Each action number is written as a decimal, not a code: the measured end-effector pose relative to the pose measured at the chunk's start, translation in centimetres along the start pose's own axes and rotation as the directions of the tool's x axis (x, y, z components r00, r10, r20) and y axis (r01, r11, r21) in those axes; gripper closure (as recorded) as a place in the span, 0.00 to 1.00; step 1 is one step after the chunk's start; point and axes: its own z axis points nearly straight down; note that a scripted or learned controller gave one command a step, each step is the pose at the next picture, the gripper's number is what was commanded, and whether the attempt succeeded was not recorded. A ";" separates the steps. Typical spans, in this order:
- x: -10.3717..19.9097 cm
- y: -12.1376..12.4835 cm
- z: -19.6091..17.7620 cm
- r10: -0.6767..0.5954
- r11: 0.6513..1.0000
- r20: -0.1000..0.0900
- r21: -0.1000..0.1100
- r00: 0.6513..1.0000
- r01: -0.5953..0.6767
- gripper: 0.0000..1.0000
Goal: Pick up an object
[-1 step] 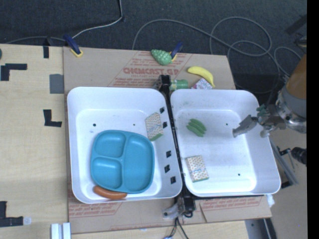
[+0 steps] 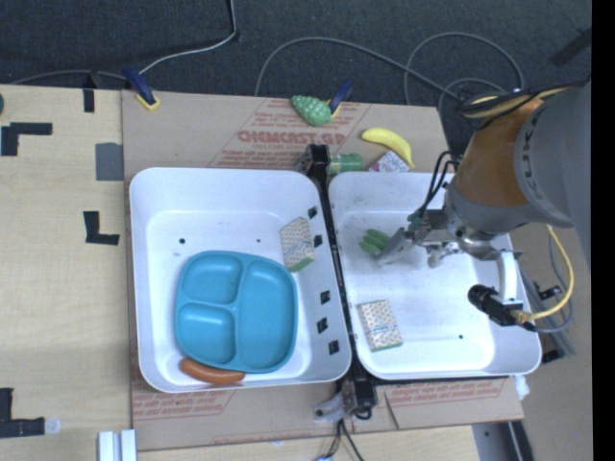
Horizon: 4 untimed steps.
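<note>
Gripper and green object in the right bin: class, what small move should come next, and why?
Probably a short lift to test the grasp. The gripper sits low in the right bin at the green object; whether it truly grips it is unclear.

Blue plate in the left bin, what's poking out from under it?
An orange sausage-shaped toy sticks out along the near edge of the blue plate, lying on the floor of the left bin. Whether part of it reaches under the plate, and whatever else lies beneath, the plate hides.
</note>
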 end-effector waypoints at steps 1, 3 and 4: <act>2.6 3.7 4.5 0.001 1.000 0.002 -0.007 1.000 -0.001 0.00; -2.4 2.6 -6.8 0.003 1.000 0.004 -0.007 1.000 -0.003 1.00; -2.3 2.5 -6.7 0.002 1.000 0.003 -0.004 1.000 -0.002 0.00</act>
